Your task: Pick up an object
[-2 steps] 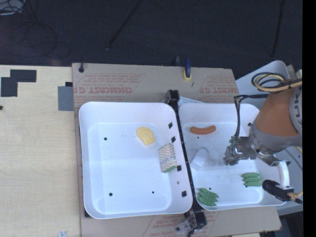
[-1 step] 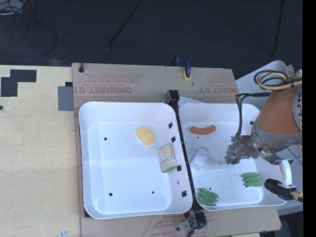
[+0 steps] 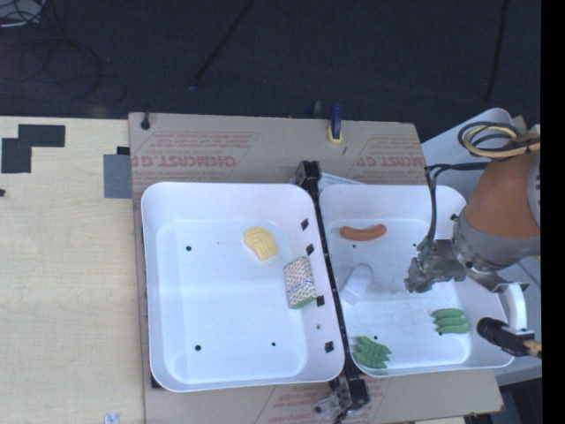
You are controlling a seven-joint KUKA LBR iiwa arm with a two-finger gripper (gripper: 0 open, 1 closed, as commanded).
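Looking down, I see my pincer in the right bin. I cannot tell its state. Green beans lie near it, toward the front, long side running left to right.

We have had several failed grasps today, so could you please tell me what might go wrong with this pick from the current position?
1. The gripper hangs over bare floor of the right bin, between the orange sausage and the green pods, so closing here would likely grab nothing.
2. The other green pods lie against the bin's near rim, which could block a finger.
3. The clear piece looks faint and may be missed.
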